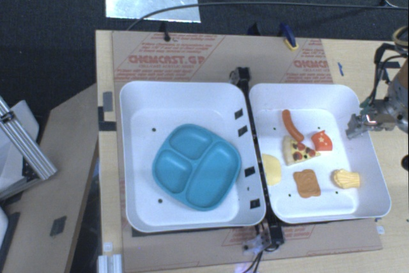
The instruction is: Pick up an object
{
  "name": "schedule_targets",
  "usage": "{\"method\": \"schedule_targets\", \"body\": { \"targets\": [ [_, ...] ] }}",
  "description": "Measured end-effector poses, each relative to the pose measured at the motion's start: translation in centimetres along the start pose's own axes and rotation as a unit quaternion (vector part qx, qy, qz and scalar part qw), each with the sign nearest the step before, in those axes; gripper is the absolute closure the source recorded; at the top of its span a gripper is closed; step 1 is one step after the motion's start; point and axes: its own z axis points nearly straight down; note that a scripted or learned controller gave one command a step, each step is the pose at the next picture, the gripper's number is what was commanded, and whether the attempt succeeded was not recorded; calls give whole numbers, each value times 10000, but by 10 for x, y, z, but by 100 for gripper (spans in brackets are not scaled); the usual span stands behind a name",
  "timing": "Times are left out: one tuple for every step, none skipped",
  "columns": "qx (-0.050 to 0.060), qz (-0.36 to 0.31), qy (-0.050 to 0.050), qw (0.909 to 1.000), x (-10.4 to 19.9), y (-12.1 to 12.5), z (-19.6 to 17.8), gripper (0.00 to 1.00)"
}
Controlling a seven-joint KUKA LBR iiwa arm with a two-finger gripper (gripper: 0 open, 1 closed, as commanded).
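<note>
Your right bin [367,156] held a sausage [293,125], pizza slice [298,151], cookie [307,183] and corn [346,179]. Left bin [137,137]: one blue plate [196,166]. Your gripper [358,123] hung at the right bin's outer rim, grip state unreadable.

- The desk [77,137] carries a printed cardboard sheet [211,54].
- Two white bins lie on the sheet: left bin [137,105], right bin [370,169], touching.
</note>
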Motion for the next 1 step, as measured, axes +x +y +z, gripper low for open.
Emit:
{"method": "schedule_targets", "body": {
  "targets": [
    [14,-24,17,10000,56,6,9,100]
  ]
}}
